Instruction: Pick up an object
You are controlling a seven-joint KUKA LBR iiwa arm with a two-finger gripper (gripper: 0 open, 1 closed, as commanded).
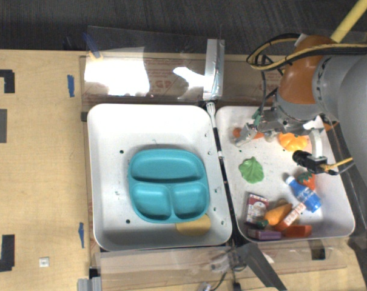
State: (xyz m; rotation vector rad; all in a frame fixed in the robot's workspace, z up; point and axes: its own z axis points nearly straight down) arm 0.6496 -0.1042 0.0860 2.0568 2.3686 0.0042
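Note:
The grey arm with its orange band reaches into the right bin from the upper right. Its gripper hangs low over the bin's far left part, just right of a small red-orange piece. A yellow-orange toy lies right beside the gripper. A green leaf-shaped piece lies below it, apart from it. At the bin's near side lie a blue bottle, an orange carrot-like toy, a small printed box and a red block.
The left bin holds a teal divided tray and a tan piece at its near edge. A black clip with a yellow cable juts in from the right. A clear panel stands behind the left bin.

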